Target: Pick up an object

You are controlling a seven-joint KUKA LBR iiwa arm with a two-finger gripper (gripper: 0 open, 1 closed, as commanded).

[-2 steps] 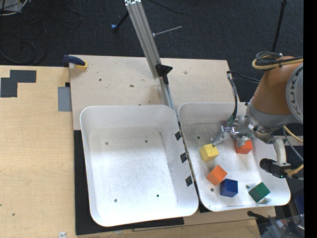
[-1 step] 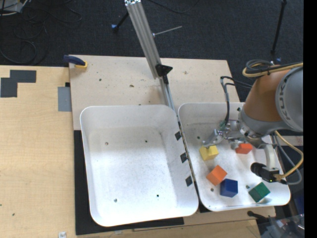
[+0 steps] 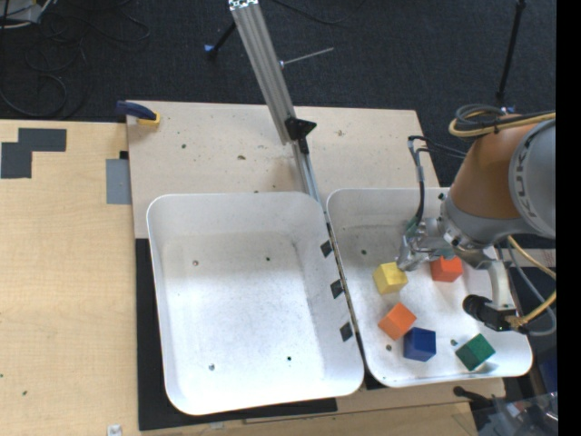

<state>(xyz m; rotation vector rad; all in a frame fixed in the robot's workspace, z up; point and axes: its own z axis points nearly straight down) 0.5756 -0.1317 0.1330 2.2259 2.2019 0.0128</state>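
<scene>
The step in hand looks like the approach to a pick: the grey arm with its orange band reaches in from the right and its tool (image 3: 416,252) hangs low in the right-hand shallow white bin (image 3: 363,209), between a small yellow cube (image 3: 389,278) and a red-orange cube (image 3: 446,268). The tool sits just beside the yellow cube's upper right corner. Whether it is wide or narrow cannot be told from this slant, and nothing is seen held in it.

The yellow cube seems the likeliest target. It lies tilted on the bin floor, its top face bright. The next move probably calls for centring over that cube and matching its turn before closing.

An orange cube (image 3: 397,320), a blue cube (image 3: 419,344) and a green cube (image 3: 475,351) lie nearer the bin's front edge.
</scene>
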